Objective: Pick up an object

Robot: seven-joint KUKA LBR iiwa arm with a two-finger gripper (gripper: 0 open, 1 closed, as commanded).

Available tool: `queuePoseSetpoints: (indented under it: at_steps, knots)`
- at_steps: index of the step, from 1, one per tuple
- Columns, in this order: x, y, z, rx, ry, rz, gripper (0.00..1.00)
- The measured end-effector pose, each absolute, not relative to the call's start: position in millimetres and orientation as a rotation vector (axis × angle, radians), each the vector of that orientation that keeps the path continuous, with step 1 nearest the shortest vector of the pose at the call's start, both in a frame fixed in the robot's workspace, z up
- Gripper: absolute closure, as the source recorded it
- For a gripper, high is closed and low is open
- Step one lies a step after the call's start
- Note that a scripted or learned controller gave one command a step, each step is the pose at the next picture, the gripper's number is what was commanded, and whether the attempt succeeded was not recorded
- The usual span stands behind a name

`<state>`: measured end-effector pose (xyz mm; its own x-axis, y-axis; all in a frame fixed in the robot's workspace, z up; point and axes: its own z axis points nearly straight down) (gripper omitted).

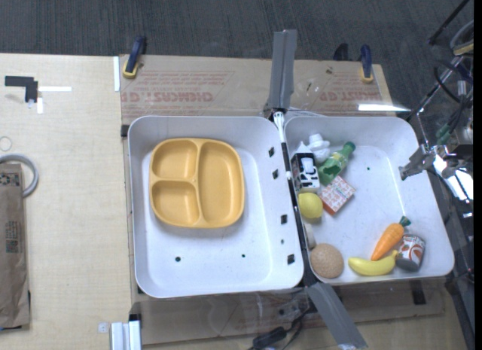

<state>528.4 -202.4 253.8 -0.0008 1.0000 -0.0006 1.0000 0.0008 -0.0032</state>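
Objects for picking lie in the right bin (380,183), a shallow white tray with rounded corners. Along its left wall sit a black bottle with a white label (303,171) whose writing is too small to read, a white cap-like piece (316,144), a glossy green bottle (335,160), a flat red-and-white packet (337,194) and a smooth yellow lemon (309,205). Near the front lie a rough tan round (327,260), a curved yellow banana (372,265), an orange carrot with a green top (387,240) touching it, and a small can with an orange-and-white label (410,251) just beside both. The left bin (203,273) holds a matte yellow plastic plate with three compartments (197,183). Behind the bins, cardboard (196,89) bears mirrored red lettering, clamped by blue clips (135,55). The gripper (422,162) hangs at the right bin's right rim; whether it is released or clenched, I cannot tell.
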Motion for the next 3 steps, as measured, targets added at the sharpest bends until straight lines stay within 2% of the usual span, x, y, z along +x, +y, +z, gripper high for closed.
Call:
queuePoseSetpoints:
  at_steps: [1,2,3]
  knots:
    - [488.3,-217,122,-1.779,-2.587,0.001,0.0]
    - [477.0,-155,91,-1.611,-2.694,0.001,0.0]
    - [520.4,-140,151,-2.293,-2.148,0.002,0.0]
